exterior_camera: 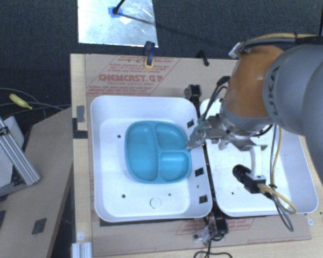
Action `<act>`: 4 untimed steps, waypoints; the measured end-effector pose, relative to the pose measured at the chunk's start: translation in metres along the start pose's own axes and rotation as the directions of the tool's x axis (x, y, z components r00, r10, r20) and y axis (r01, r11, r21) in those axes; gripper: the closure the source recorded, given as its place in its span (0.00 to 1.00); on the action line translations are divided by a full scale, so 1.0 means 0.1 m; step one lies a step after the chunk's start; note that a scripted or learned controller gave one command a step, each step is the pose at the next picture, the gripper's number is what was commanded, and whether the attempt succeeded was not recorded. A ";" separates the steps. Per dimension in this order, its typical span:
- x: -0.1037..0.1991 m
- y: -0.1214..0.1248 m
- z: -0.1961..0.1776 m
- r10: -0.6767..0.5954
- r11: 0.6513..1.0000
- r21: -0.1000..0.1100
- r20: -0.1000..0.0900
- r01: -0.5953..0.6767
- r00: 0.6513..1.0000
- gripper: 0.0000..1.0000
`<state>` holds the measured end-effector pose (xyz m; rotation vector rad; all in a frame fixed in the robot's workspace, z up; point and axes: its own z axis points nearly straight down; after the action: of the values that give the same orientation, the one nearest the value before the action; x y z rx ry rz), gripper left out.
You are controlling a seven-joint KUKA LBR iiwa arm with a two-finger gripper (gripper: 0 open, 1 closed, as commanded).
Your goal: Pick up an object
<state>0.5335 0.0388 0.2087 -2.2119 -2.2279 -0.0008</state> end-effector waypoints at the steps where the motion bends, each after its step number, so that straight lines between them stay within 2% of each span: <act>1: 0.40 0.52 0.26 -0.001 1.000 -0.004 0.000 0.001 1.000 0.00; 2: 0.54 0.01 0.25 0.002 1.000 0.003 0.001 -0.002 1.000 0.00; 3: 0.50 0.03 -0.32 0.002 1.000 -0.007 0.001 -0.002 1.000 0.00; 4: 0.92 -0.44 -1.60 -0.003 1.000 -0.016 -0.006 0.003 1.000 0.00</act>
<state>0.4891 0.1303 0.3690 -2.2132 -2.2367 -0.0257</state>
